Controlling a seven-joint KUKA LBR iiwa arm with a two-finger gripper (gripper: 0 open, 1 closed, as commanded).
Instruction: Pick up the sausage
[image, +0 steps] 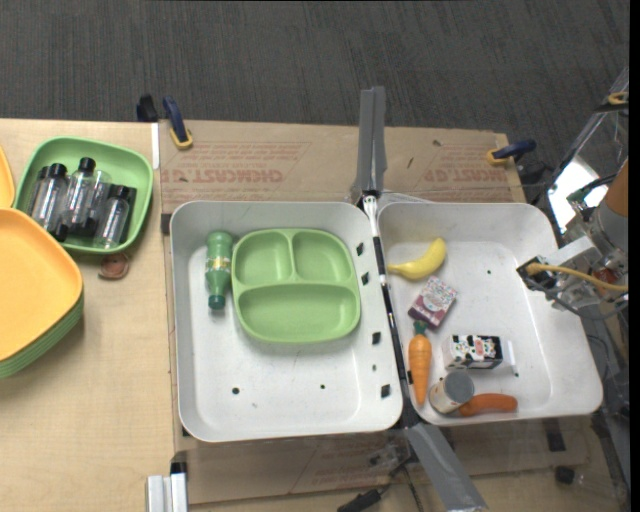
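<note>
One sausage is lying in the right bin, near its front edge, its long axis running roughly left to right along that edge. Its left end is touching a small can, with a carrot just beyond and a milk carton just behind. The gripper is sitting at the bin's right rim, so the sausage is lying forward and to the left of it. The arm is reaching in from the right; whether the gripper is apart or together I cannot tell.

Arm cut by right edge
</note>
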